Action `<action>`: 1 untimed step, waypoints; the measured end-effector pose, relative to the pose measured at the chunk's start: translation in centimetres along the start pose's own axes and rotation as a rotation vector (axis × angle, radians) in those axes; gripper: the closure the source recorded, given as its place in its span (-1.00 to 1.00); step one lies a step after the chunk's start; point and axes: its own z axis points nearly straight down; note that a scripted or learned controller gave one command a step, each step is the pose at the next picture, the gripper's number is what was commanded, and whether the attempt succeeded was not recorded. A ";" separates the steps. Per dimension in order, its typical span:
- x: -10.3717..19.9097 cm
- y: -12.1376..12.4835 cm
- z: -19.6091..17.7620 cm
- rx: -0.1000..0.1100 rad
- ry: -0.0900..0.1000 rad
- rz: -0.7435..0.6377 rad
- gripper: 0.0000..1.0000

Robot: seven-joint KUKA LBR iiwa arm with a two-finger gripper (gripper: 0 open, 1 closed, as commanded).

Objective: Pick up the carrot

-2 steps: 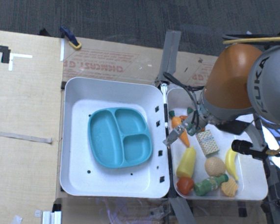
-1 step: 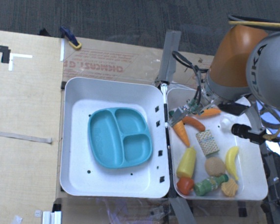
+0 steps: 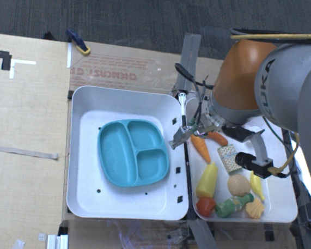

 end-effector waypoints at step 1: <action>0.0 0.0 0.0 0.000 0.000 0.000 -1.00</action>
